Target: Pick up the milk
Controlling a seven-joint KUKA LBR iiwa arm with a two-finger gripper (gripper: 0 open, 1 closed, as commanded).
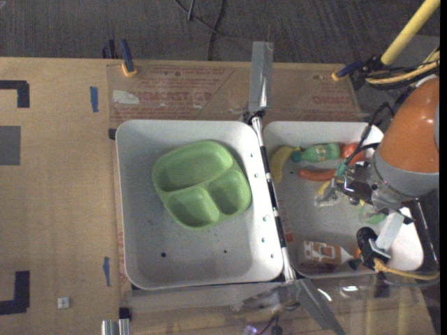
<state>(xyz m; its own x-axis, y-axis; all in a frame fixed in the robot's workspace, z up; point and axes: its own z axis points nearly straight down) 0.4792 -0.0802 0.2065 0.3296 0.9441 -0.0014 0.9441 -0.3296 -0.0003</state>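
Observation:
The milk (322,251) is a small white carton with orange-brown print, lying flat near the front edge of the right bin (297,222). My gripper (334,192) hangs over the middle of that bin, behind the carton and apart from it, close to a red pepper-like item (316,175). The grey arm with its orange band (412,142) reaches in from the right and hides the bin's right side.
A yellow banana (280,160) and a green bottle with an orange end (319,152) lie at the back of the right bin. The left bin (140,250) holds a green divided plate (202,183). A metal divider (269,194) separates the bins.

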